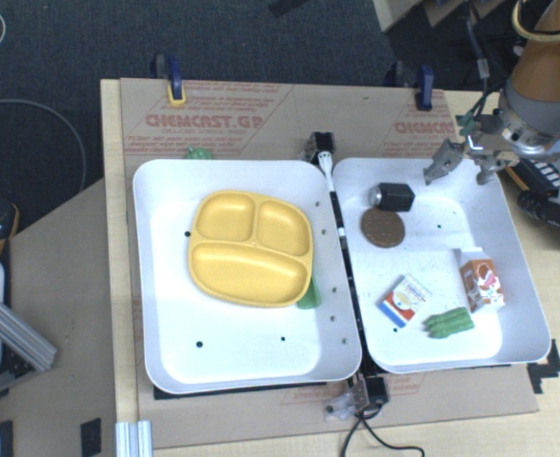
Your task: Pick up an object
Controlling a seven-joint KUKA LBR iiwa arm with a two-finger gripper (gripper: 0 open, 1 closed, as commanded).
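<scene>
claw (463,161) sits over the far right corner of the right bin (523,336), fingers (441,165) spread apart, nothing between them, not touching any item. near to far in the right bin: green thing (450,323) at the near edge, just beside it a small blue-red-white packet (405,301) to the left and a red-white packet (482,285) to the right, all three close but apart. further back a brown disc (383,228) lies flat, with a black block (393,196) just behind it, nearly touching. black block is the item nearest the claw, still well left of the fingers. left bin (166,350): yellow tray (250,247) with three compartments, lying flat in the far half; a bit of green (308,299) pokes out from under its near right edge. both bins sit on a brown board (261,108) with two clamps (174,76) at the far edge. grey arm (545,74) with orange band comes in at top right.
</scene>
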